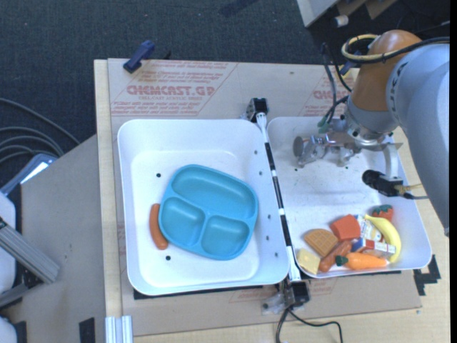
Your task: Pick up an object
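Observation:
My gripper (303, 151) hangs over the far left part of the right bin (314, 191), above bare floor, with nothing seen between its fingers. Toy food is heaped in that bin's near right corner, well away from the gripper: an orange-red block (346, 227), a yellow banana (386, 232), a carrot (368, 261), a tan cracker (321, 241), a pale yellow wedge (308, 261) and a small red fruit (385, 211). In the left bin (136, 148) a blue divided plate (207, 211) lies flat, with a reddish sausage (157, 227) along its left edge.
A black divider rail (273, 184) runs between the two bins. The grey arm with its orange band (382, 70) and cables fill the upper right. A black part (380, 182) sticks out by the right bin's right wall. A blue clip (138, 56) lies on the cardboard behind.

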`<state>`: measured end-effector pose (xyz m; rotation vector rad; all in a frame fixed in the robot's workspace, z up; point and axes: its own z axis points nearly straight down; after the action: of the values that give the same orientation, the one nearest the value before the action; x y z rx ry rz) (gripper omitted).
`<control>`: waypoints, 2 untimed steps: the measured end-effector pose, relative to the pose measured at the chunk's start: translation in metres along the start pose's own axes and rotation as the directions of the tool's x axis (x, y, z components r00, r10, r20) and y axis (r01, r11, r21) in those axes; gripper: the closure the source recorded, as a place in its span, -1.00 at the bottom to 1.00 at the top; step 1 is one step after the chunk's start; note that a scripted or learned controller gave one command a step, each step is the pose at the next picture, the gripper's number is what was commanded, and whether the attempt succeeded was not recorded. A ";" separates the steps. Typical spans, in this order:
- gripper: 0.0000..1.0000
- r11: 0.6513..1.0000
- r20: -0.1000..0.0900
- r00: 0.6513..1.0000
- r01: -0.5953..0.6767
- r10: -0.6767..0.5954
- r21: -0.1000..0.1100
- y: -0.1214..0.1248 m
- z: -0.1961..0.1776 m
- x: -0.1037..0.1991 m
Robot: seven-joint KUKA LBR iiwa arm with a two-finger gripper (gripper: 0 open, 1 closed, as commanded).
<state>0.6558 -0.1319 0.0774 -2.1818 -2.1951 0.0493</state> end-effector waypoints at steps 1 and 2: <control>-1.00 0.999 0.009 1.000 -0.006 0.006 -0.053 -0.065 -0.003 0.035; -1.00 1.000 0.001 1.000 -0.007 0.007 -0.026 -0.001 -0.007 0.018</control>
<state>0.6552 -0.1145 0.0842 -2.2032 -2.2015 0.0229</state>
